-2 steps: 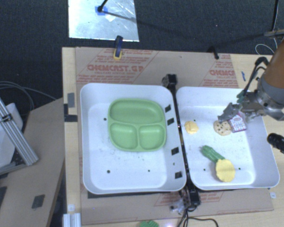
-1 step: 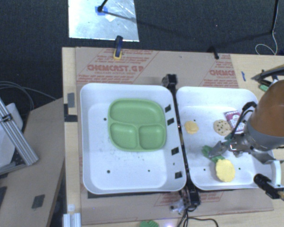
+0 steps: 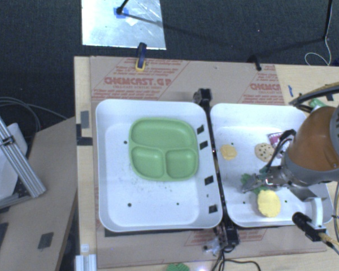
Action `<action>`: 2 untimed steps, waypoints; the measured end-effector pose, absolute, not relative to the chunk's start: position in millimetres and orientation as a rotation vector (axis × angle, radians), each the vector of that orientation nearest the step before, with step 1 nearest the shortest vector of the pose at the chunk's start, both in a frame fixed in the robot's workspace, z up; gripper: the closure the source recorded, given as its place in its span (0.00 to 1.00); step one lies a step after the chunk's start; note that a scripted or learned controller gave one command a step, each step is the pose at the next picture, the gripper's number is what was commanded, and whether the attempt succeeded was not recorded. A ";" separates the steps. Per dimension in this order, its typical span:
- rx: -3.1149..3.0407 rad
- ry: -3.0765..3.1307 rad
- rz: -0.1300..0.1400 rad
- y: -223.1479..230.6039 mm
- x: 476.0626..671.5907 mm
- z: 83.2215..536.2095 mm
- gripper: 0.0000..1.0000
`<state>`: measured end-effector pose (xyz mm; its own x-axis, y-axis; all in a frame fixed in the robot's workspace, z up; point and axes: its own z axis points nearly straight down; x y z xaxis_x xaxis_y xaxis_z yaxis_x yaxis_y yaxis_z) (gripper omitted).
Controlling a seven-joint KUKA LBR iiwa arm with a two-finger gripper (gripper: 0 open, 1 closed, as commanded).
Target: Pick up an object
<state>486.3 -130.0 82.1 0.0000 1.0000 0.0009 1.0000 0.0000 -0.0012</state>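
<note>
My gripper is low in the right bin, at the end of the grey arm with its orange band. A small dark green object lies right at its tip, on the left side; whether they touch I cannot tell. Just below the gripper sits a yellow lump. Further back in the same bin lie a small yellow disc, a speckled tan cookie and a pink piece, partly hidden by the arm.
The left bin holds a green divided plate. A black divider with clips runs between the bins. Cables trail at the right. A foil sheet lies on the floor behind the bench.
</note>
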 end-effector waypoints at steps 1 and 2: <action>-2.227 -2.223 -0.004 -131.1 488.0 95.5 1.00; -2.213 -2.243 -0.016 -57.6 547.8 190.3 1.00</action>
